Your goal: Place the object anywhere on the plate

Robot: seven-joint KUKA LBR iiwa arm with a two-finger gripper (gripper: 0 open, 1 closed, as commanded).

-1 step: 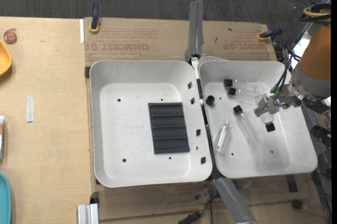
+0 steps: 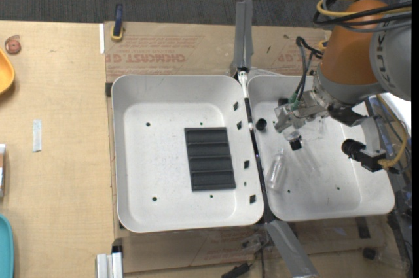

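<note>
Item: small clear plastic tube-like object (image 2: 275, 169), lying in the right shallow white bin (image 2: 366, 205); long axis near-vertical in view. Located just below-left of the two-finger gripper (image 2: 292, 138). Gripper closure: cannot be told.

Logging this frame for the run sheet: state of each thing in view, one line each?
Dark ribbed rectangular plate: flat in the left white bin, nothing on it.
Clear plastic tube-like object: lying on the floor of the right white bin, apart from the gripper.
Gripper: low over the right bin, above the clear object; nothing seen between its fingers.
</note>
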